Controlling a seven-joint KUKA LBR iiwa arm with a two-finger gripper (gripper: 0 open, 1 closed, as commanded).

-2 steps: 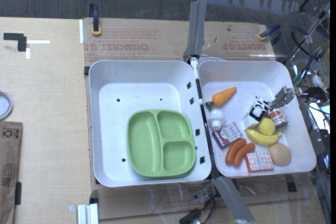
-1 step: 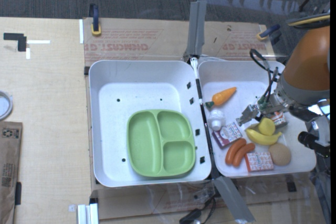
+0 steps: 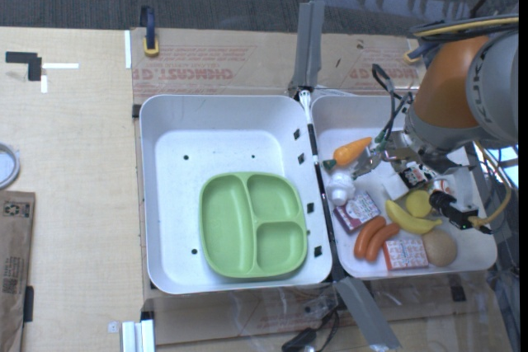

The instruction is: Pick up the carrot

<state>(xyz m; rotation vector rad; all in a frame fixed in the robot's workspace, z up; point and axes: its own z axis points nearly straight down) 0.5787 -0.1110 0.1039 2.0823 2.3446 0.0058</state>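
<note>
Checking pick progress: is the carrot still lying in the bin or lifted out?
Lying in the right bin. The carrot rests on the bin floor near its upper-left corner, with the gripper just beside its right end.

Illumination was bright, even, diffuse overhead. White bins (image 3: 157, 177) neared overexposure, shadows soft and short. Focus was adequate centrally; arm (image 3: 462, 86) at right appeared slightly blurred. Resolution was low.
</note>
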